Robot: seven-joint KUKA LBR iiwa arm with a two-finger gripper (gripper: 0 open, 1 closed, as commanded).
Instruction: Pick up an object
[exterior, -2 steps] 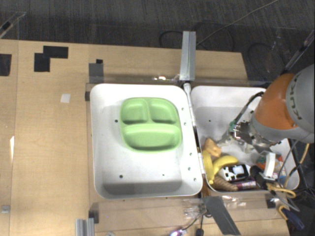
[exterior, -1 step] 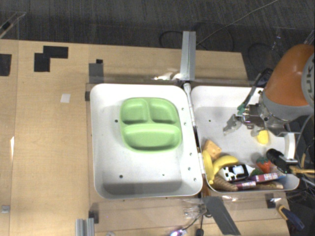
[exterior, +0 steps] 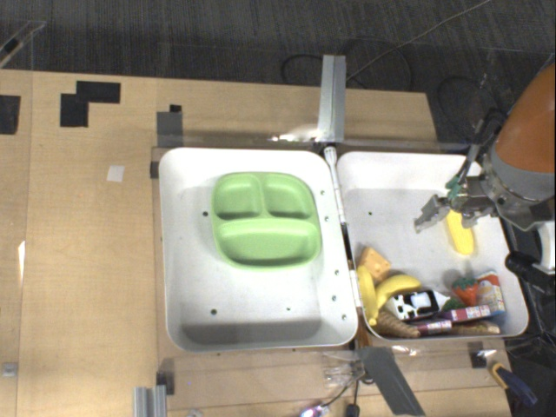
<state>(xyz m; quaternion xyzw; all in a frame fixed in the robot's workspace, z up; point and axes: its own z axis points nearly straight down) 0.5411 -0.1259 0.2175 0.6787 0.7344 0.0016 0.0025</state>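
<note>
The gripper hangs over the upper part of the right bin, its two fingers spread apart with nothing between them. A yellow oblong object lies on the bin floor just beside the right finger, apparently not clasped. The arm, grey with an orange band, enters from the right. Along the bin's near wall sits a cluster: a banana, a tan wedge, a black-and-white item, a cone-shaped piece and a red-and-green package, all touching or close together. The left bin holds a green divided plate, lying flat near its centre.
</note>
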